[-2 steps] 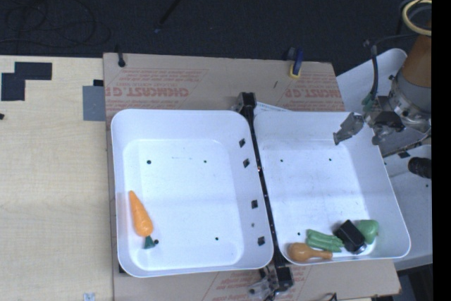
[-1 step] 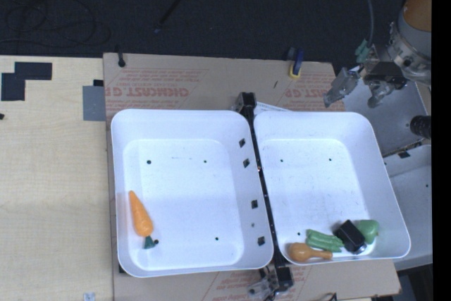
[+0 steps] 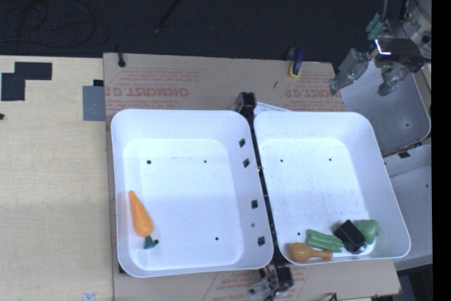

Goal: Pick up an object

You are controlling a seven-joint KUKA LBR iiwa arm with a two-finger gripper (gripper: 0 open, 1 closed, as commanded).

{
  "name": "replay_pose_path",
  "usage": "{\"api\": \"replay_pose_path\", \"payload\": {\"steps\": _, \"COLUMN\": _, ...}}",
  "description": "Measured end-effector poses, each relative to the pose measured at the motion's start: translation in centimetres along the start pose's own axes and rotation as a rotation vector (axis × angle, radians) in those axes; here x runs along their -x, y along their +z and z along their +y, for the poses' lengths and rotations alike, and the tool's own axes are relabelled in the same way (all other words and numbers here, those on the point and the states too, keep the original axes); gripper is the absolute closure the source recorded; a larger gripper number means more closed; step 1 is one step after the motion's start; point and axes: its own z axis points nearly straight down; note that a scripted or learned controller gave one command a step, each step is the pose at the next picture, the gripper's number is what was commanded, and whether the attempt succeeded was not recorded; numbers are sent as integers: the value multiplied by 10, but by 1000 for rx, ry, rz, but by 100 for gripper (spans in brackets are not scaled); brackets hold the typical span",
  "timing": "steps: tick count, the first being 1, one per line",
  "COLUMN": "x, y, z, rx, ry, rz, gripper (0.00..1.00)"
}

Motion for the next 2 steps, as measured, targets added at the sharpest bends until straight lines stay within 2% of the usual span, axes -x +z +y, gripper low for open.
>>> {"api": "replay_pose_path", "payload": {"steps": 1, "x": 1, "y": -3, "z": 1, "rx": -11, "ry": -1, "rz": -2, "gripper": 100}}
{"api": "replay_pose_path", "payload": {"steps": 2, "x": -20, "y": 144, "z": 23, "rx": -25, "ry": 1, "rz": 0, "gripper": 100}}
